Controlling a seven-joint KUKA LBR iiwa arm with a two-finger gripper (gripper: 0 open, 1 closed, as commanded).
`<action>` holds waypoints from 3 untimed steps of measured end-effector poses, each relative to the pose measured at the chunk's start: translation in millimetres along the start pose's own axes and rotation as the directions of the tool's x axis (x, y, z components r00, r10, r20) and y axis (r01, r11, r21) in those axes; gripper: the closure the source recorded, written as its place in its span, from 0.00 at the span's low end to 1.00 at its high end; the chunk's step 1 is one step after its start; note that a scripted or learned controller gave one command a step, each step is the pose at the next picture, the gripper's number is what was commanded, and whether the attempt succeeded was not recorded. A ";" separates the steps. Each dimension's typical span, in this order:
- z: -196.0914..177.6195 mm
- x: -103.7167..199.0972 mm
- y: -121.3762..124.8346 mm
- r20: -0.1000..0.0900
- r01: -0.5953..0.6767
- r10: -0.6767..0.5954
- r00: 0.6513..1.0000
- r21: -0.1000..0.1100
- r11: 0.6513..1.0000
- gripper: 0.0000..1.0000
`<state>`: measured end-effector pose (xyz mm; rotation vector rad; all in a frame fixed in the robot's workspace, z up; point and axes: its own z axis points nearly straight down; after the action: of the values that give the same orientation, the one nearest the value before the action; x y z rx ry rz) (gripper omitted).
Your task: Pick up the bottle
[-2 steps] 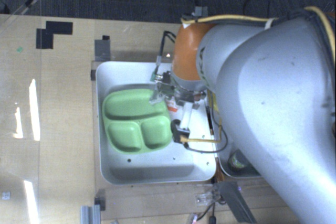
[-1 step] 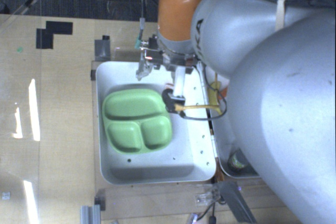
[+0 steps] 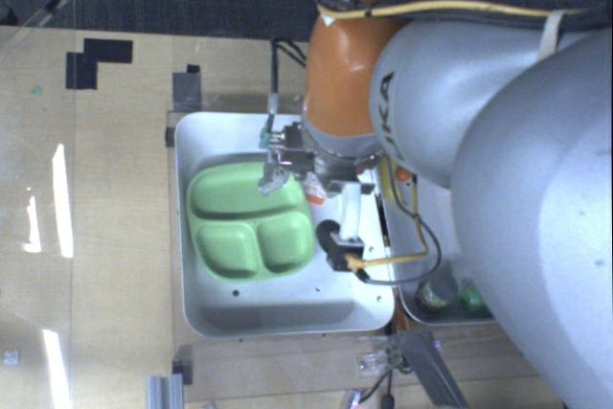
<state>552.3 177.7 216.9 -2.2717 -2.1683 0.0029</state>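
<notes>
My gripper (image 3: 272, 171) hangs over the left bin (image 3: 206, 134), above the upper right rim of a green divided plate (image 3: 239, 225). Just right of the gripper a white thing with an orange-red patch (image 3: 315, 194), likely the bottle, lies by the bin's right side, mostly hidden under the wrist. I see nothing clearly held in the gripper. The orange band and the grey arm cover the bin's upper right part.
The green plate takes up most of the left bin's floor. In the right bin (image 3: 421, 309), under the arm, a dark round thing (image 3: 437, 292) and a green thing (image 3: 470, 298) peek out. Bare bench lies to the left.
</notes>
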 end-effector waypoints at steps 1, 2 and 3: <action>-119.9 31.4 -66.9 -0.001 -0.012 0.012 1.000 -0.005 1.000 0.00; -118.2 53.9 -68.3 0.000 -0.001 0.001 1.000 -0.003 1.000 0.00; -51.7 53.8 -68.7 0.001 -0.149 0.149 0.989 0.000 0.989 0.00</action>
<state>486.2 234.7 268.6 -2.4280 -1.9931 0.0042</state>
